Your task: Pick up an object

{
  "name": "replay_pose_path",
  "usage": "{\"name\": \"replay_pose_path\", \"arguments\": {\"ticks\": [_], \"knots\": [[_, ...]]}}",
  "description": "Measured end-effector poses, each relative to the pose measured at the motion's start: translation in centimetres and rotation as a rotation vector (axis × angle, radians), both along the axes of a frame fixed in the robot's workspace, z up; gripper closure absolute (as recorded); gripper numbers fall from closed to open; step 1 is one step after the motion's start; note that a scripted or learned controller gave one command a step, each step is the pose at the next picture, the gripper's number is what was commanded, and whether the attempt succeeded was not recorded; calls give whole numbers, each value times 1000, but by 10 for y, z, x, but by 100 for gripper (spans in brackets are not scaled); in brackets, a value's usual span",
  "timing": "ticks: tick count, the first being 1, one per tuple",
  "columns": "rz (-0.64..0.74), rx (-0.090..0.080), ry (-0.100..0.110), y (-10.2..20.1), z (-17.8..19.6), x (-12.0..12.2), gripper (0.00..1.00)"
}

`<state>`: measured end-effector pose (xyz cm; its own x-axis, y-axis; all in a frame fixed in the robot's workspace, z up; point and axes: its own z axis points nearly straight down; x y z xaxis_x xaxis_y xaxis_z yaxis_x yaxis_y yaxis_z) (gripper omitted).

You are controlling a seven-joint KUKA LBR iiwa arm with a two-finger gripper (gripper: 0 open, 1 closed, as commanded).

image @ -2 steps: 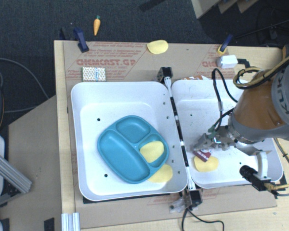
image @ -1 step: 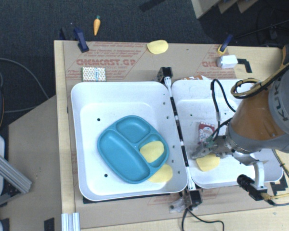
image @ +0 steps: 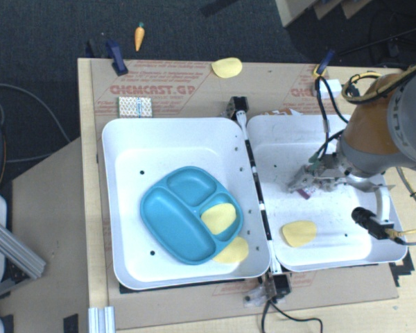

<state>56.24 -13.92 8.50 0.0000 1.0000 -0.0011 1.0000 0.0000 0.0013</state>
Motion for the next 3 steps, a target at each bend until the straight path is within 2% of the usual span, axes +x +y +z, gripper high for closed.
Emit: {"name": "replay_pose_path", "arguments": {"ticks": [1,2,3], "knots": [[1,-1,-2,0,10,0,100],[0,0,-2,0,10,0,0],[1,0,0,18,0,43,0]]}}
